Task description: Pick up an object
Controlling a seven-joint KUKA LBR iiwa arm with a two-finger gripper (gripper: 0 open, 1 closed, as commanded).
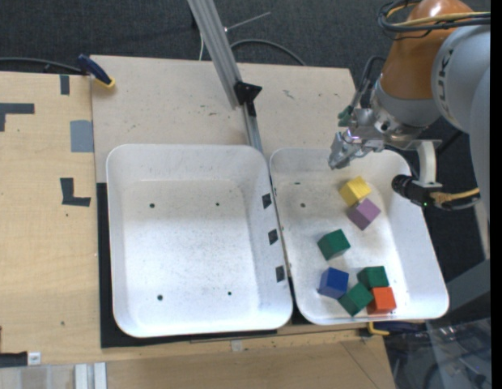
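In the camera view the claw [342, 157] hung from the grey arm [445, 63] over the far end of the right bin [413, 254], close to the bin's upper rim and near the wall it shares with the left bin [186, 241]. Whether the claw was spread or closed could not be told from this slant, since its tip showed only as a small dark and metallic cluster; nothing could be seen caught in it. The nearest candidate for the pick was the yellow block [355, 190], which lay just below the claw in the picture and a little toward the arm's side, apart from it. Touching that block's lower corner, one step further from the claw along the same line, sat the purple block [365, 214]. Beyond these, well apart from the claw, lay a green block [333, 243] on its own, and then a tight group at the near end of the bin: a blue block [333, 281], two more green blocks [364, 288] and an orange block [383, 299], all pressed together. Judging by this layout, the coming move turned on a short shift toward the viewer and slightly to the arm's side to bring the claw over the yellow block, whose neighbour crowded one corner and might get in a finger's way.
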